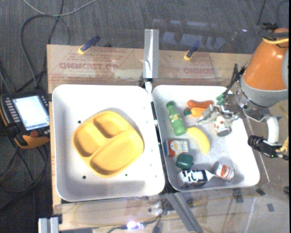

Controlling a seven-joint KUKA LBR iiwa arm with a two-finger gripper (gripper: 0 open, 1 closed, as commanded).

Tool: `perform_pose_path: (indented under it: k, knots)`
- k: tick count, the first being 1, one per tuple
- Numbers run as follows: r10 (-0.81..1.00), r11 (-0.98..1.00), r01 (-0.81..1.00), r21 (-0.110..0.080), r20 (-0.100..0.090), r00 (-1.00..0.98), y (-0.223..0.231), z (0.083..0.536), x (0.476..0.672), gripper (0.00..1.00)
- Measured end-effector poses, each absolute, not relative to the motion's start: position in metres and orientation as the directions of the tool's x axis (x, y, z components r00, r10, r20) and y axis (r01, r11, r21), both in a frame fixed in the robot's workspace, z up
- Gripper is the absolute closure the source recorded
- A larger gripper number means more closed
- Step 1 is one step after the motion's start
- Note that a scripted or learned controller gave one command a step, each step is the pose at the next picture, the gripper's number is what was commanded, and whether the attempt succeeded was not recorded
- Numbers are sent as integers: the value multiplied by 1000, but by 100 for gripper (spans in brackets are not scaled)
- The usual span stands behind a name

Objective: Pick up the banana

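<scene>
- Nearest the lens, the arm reaches in from the right; its pincer hangs over the right bin, how far it is parted I cannot tell.
- The banana lies just below-left of it, beside a green bottle.
- A yellow tray sits in the left bin.

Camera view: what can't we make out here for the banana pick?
- Gripper: small and cluttered; finger state unreadable, height above the banana unclear.
- Small can by the gripper: partly masked by it; label unreadable.
- Carrot: right end hidden behind the gripper.
- Arm: cut off by the right edge.
</scene>
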State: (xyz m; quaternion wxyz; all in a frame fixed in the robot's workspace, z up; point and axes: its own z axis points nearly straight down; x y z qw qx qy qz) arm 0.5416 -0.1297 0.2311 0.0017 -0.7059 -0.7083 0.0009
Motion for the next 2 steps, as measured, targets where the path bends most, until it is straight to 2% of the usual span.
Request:
perform_pose_path:
  k: [1,2]
  knots:
    - [1000,17,1000,-1,1,-17,-95,93,581,0]
    - [1000,16,1000,-2,1,-16,-96,102,581,100]
